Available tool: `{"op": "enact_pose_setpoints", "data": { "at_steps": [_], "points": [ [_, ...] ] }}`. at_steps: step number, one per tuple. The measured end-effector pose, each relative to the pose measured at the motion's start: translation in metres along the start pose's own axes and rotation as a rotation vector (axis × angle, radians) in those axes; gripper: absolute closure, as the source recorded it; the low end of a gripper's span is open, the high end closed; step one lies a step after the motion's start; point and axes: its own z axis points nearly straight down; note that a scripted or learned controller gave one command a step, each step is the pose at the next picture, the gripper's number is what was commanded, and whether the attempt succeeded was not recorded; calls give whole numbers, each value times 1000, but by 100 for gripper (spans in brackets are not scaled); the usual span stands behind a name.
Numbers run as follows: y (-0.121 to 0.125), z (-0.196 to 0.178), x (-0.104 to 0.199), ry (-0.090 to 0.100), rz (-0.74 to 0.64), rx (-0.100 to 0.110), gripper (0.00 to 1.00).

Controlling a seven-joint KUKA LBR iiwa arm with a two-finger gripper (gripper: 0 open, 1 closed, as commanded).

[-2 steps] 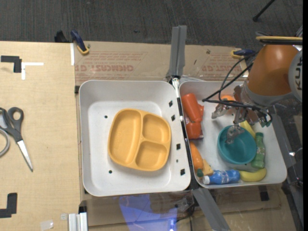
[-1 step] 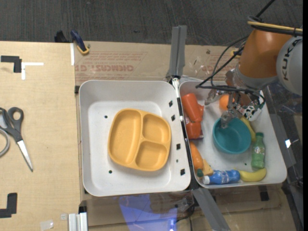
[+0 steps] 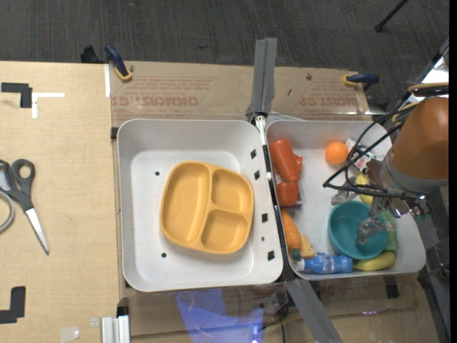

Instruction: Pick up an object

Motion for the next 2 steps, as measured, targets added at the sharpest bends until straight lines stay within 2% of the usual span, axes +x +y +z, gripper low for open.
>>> {"op": "enact_pose_setpoints", "data": {
  "at_steps": [1, 2],
  "points": [
    [63, 2, -13, 5, 190, -2, 0],
    [-44, -96, -55, 7, 101, -2, 0]
  ]
}}
